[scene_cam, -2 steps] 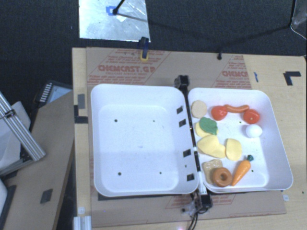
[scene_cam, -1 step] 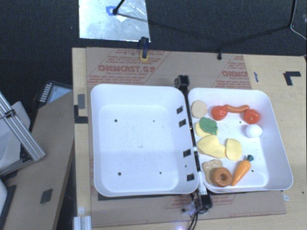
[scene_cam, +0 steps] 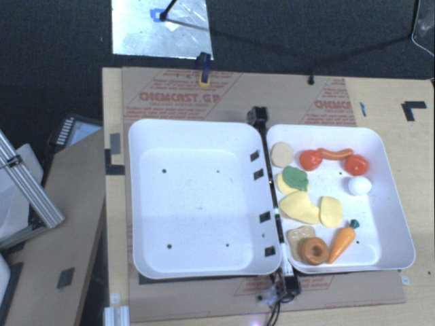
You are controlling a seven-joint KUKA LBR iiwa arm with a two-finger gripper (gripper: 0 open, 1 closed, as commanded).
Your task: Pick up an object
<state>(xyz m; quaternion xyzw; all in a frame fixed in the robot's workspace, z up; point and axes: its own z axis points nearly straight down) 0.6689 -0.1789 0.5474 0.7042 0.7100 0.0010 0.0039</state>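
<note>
Status: no pick has begun. All candidate objects lie in the right-hand white plastic bin [scene_cam: 391, 202]. The arm's position and jaw state cannot be told from here.

Nearest the viewer: a brown ring-shaped doughnut [scene_cam: 314, 250], touching a beige bread-like piece [scene_cam: 300, 235], with an orange carrot with a green tip [scene_cam: 342, 242] just to its right.

Middle: two pale yellow flat pieces [scene_cam: 300, 207] [scene_cam: 332, 211], a green leafy piece [scene_cam: 295, 178], a white egg-shaped ball [scene_cam: 359, 185].

Far row: a round cream-coloured disc [scene_cam: 282, 155], two red tomato-like balls [scene_cam: 310, 159] [scene_cam: 356, 164], an orange sausage [scene_cam: 331, 153].

The left-hand white bin [scene_cam: 146, 202] shares the brown cardboard-covered table [scene_cam: 177, 94].

Remaining: approach, grasp, lift.
</note>
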